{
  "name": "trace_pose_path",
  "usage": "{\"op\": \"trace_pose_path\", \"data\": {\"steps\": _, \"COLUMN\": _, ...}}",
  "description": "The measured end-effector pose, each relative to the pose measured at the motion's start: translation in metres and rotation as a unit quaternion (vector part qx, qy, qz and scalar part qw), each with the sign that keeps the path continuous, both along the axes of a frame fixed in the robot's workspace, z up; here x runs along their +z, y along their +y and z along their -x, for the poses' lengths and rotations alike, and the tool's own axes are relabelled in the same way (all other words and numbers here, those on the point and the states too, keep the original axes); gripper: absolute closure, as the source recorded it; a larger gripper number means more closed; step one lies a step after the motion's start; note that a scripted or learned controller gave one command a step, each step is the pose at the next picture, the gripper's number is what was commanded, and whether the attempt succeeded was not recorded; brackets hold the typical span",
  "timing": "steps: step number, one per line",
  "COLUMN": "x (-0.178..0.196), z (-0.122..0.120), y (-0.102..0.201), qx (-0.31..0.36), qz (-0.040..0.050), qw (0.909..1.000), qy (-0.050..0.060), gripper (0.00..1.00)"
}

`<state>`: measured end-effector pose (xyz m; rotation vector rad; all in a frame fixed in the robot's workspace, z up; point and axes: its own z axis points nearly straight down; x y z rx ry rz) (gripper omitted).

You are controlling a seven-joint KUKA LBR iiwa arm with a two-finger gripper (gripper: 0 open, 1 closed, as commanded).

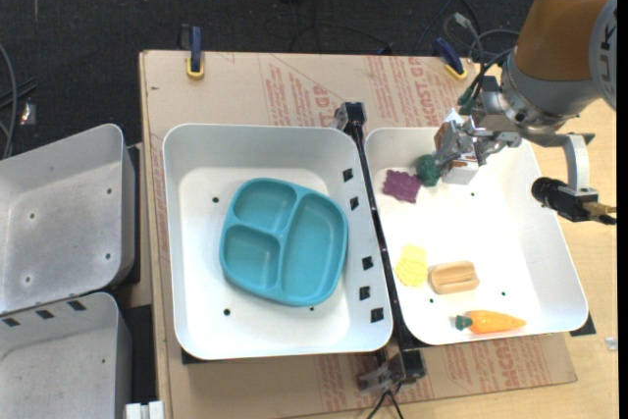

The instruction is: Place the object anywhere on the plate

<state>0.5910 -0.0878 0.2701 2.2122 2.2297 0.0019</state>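
- Lying nearest the camera, at the front of the right bin [520,231]: an orange carrot [489,320], with a tan block [453,278] just behind it and a yellow ridged disc [412,265] touching or nearly touching the block's left side.
- Sitting to the left, in the middle of the left bin [196,172]: a teal three-compartment plate [285,240], carrying nothing.
- Resting further back in the right bin: a purple piece [399,184], with a green piece [429,170] just beside it on the right.
- Hanging low at the green piece's right side: the gripper [456,155], close enough to be touching or almost touching; impossible to tell from this angle whether open, closed, or gripping anything.
- Judging the green piece as the likely target, lying in the right bin and well apart from the plate.
- Reaching in from the far right above the cardboard-covered tabletop [294,83]: the grey and orange arm [564,25].
- Risking a miss or a push: approaching off-centre, nudging the green piece into the purple one, or pinching both.
- Risking a drop while crossing the wall between the bins, given a weak hold on a small rounded piece.
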Motion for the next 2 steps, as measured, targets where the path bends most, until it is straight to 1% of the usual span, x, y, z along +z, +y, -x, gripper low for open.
{"op": "trace_pose_path", "data": {"steps": 1, "x": -0.019, "z": -0.003, "y": 0.050, "qx": 0.000, "qz": -0.0006, "qw": 1.0000, "qy": 0.002, "gripper": 1.00}}
{"op": "trace_pose_path", "data": {"steps": 2, "x": -0.020, "z": -0.017, "y": 0.108, "qx": 0.000, "qz": -0.0005, "qw": 1.0000, "qy": 0.000, "gripper": 1.00}}
